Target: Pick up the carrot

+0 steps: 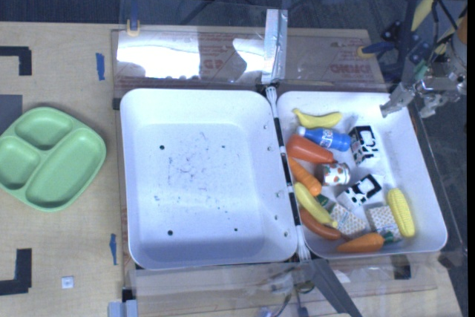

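No legible labels; carrot (pixel 361 242) in right bin (pixel 427 167).

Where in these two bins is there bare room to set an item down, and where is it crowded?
The left bin offers bare floor from wall to wall. In the right bin, toys crowd the floor from the banana down to the carrot; a bare patch lies in the far right corner, below the gripper.

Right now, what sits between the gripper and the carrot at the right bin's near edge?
In the camera view, the black-and-white toys and the corn cob lie between the gripper and the carrot.
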You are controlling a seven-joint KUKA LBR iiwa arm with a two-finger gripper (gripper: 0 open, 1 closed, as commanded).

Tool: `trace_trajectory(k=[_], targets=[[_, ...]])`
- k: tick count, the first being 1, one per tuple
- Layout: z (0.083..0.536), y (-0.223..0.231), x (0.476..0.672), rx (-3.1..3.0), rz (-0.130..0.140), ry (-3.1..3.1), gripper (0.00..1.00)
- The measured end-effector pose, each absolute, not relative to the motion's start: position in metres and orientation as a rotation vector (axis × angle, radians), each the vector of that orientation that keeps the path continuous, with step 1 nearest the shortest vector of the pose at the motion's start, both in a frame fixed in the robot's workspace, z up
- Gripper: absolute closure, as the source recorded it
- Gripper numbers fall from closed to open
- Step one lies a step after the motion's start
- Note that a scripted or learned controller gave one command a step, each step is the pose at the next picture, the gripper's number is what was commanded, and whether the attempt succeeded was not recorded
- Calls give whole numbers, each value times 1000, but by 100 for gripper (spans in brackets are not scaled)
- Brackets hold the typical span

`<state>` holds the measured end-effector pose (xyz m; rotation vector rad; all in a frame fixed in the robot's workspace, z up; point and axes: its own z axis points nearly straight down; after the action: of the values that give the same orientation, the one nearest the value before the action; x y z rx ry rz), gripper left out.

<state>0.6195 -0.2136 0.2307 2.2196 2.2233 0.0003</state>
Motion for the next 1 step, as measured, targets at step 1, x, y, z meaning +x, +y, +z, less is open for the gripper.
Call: trace_trajectory(k=[1], targets=[[150,-201,659,2408,-1,2017,0]])
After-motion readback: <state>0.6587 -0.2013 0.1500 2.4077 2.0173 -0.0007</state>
